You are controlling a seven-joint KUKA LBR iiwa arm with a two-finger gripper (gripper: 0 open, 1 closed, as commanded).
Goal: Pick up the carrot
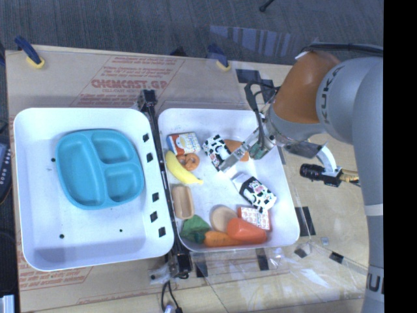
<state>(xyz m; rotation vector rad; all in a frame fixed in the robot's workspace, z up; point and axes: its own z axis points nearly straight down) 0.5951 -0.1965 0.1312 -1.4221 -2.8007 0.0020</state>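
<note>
The carrot lies along the near wall of the right bin, orange, with a green leafy end pointing left. A red vegetable touches its right end. My gripper hangs over the middle of the right bin's far half, well beyond the carrot. Under or at the gripper I see a small orange-brown item, next to a cow-patterned carton. I cannot tell whether that item is held.
The right bin also holds a banana, a small picture box, a bun, a second cow-patterned carton, a red packet and a round biscuit. A blue divided plate sits in the left bin.
</note>
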